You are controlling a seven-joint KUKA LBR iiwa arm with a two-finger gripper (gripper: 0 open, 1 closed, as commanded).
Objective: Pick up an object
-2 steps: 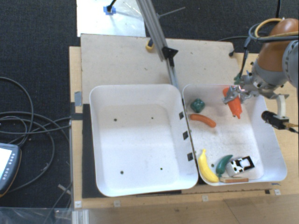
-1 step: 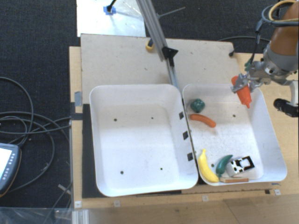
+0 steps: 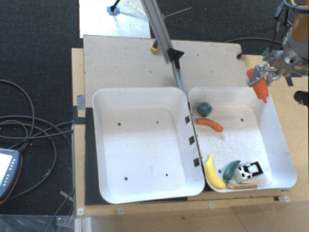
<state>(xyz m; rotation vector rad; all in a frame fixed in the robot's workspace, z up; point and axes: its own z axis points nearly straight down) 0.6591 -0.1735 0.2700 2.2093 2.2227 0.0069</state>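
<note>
My gripper [image 3: 260,79] hangs above the far right corner of the right bin [image 3: 277,144], shut on an orange carrot-shaped toy [image 3: 260,88] that points down and to the right. The toy is lifted off the bin floor. In the right bin lie a dark green round piece [image 3: 203,109], an orange-red sausage [image 3: 209,124], a yellow banana [image 3: 213,172], a green pod-shaped piece [image 3: 231,169] and a black-and-white toy [image 3: 249,170].
The left bin [image 3: 104,144] sits beside the right one, with a shared wall in between. A slanted grey pole [image 3: 159,25] crosses the bench's far side. Cables and a pendant [image 3: 7,170] lie on the floor at left.
</note>
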